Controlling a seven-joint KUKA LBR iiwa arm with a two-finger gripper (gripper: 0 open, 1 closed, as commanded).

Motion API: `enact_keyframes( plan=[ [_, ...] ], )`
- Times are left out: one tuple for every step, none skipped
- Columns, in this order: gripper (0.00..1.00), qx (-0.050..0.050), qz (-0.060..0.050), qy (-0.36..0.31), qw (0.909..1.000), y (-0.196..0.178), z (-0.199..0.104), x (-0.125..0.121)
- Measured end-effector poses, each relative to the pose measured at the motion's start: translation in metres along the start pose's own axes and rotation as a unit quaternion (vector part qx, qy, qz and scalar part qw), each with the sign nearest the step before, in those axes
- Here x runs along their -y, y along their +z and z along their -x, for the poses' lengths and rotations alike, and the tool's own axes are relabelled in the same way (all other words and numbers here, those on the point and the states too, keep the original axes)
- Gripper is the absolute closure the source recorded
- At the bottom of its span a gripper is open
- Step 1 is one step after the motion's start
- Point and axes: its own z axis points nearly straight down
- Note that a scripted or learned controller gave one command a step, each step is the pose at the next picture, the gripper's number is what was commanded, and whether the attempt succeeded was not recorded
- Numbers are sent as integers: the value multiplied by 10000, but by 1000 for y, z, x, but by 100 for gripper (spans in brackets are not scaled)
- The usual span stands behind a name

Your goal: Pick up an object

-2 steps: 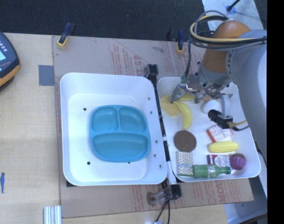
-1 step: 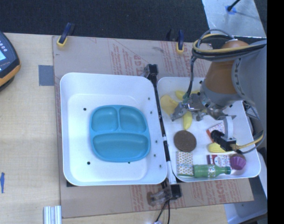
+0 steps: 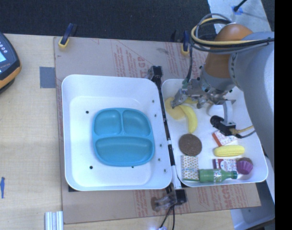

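Observation:
The right bin (image 3: pixel 259 175) holds several small items: a yellow banana (image 3: pixel 190 118), a brown round cookie (image 3: pixel 190 144), a yellow corn cob (image 3: pixel 228 151), a green bottle (image 3: pixel 214 175), a purple piece (image 3: pixel 245 166), a patterned cracker packet (image 3: pixel 189 167) and a red-and-white packet (image 3: pixel 224 139). My gripper (image 3: pixel 188 99) is low over the far left part of this bin, right at the banana's upper end. The wrist and its metal parts cover the fingertips. I see nothing lifted.
The left bin (image 3: pixel 74 128) holds a blue divided plate (image 3: pixel 123 137). A black clamp (image 3: pixel 156 73) sits between the bins at the far side. A handheld pendant (image 3: pixel 2 59) lies at the far left of the bench. Cables (image 3: pixel 210 30) loop above the wrist.

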Motion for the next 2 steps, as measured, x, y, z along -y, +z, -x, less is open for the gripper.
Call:
enact_keyframes(
  plan=[
    [100, 2, -34, -11, 10000, -10, 1, 2],
    [100, -18, -31, -24, 10000, -104, -87, 74]
  ],
)
